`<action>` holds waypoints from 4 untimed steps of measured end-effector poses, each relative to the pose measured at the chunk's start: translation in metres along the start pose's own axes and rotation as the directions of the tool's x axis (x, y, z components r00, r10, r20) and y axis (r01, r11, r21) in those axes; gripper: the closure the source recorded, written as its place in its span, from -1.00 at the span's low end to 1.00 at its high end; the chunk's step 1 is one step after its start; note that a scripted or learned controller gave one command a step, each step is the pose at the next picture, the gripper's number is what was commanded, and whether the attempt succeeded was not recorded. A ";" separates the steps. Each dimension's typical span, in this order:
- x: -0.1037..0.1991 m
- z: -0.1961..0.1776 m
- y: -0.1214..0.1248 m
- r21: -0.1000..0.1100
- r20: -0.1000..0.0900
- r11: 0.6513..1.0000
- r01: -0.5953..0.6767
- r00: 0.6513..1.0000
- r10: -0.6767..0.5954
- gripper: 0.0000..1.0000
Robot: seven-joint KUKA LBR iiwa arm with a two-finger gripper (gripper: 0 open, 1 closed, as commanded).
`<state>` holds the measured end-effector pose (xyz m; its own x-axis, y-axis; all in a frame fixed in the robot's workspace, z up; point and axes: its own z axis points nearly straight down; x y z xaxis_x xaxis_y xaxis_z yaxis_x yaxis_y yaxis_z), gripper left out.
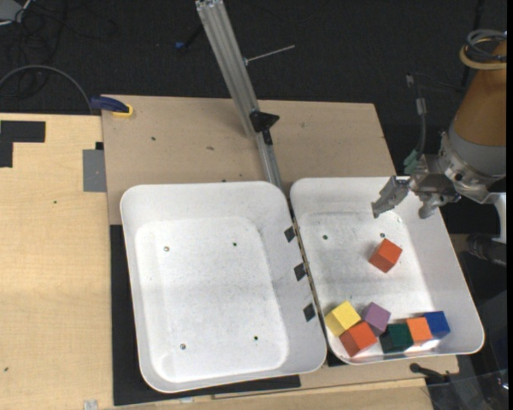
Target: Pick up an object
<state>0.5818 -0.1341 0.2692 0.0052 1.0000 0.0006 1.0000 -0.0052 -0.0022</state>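
Observation:
An orange-red cube point(386, 254) lies alone in the middle of the right bin point(338, 207). Along that bin's front edge sit a yellow cube point(344, 316), a purple cube point(376, 316), a red cube point(357, 338), a green cube point(397, 338), an orange cube point(420, 328) and a blue cube point(437, 323). My gripper point(407, 205) hangs over the bin's far right part, up and to the right of the orange-red cube. It is open, with nothing between its fingers.
The left bin point(207, 284) lies beside the right one, with black clips point(298, 270) along the shared rim. A slanted aluminium rail point(235, 75) rises behind the bins. The wooden bench point(43, 254) stretches to the left.

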 end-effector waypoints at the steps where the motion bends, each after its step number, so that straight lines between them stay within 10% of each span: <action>1: -0.001 -0.010 0.000 0.001 -0.001 1.000 -0.001 1.000 0.001 1.00; 2: -0.013 -0.137 -0.020 -0.009 0.003 1.000 0.005 1.000 -0.005 1.00; 4: -0.009 -0.152 -0.019 0.002 0.002 1.000 0.025 1.000 -0.025 1.00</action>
<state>0.5631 -0.1435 0.4207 -0.0193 0.9998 -0.0018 0.9998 0.0193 -0.0039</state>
